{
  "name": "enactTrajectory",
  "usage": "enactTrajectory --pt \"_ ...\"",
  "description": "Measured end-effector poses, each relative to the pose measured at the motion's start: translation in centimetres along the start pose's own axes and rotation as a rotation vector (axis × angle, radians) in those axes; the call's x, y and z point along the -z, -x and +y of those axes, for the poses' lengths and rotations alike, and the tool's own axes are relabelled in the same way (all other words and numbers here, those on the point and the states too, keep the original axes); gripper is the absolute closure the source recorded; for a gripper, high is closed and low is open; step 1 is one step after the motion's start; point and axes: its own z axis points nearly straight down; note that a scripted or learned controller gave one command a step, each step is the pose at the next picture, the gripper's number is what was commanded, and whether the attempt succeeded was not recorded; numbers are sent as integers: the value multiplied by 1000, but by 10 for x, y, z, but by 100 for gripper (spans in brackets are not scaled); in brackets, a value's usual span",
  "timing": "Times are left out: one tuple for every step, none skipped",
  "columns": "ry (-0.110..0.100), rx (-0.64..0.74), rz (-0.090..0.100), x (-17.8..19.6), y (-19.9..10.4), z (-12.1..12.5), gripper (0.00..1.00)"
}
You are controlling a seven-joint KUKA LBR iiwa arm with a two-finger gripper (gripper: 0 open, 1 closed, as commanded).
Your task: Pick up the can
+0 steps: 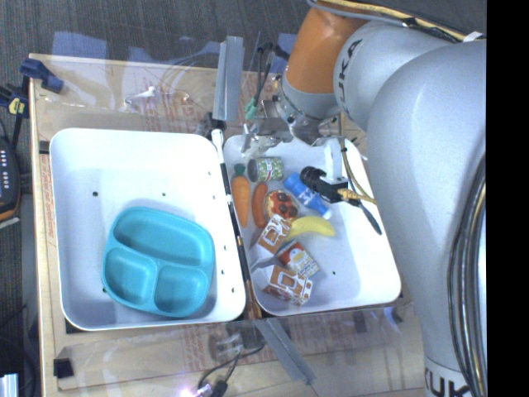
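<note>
Small shiny can [267,169] lies sideways beside a smooth orange carrot [240,201]; pincer [258,136] just above it, grip state unclear, plywood table [124,89].

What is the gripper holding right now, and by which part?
Nothing that shows. The gripper hangs at the right bin's far end, just above the can, which lies on the bin floor, not between the fingers.

A pale wooden bench [124,98] stands on dark grey carpet [124,2], with black cables [10,106] trailing off its left edge.
</note>
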Motion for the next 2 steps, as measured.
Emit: enactTrajectory --pt "-4 294 1 41 4 -26 100" --pt "-2 468 1 56 46 -99 100"
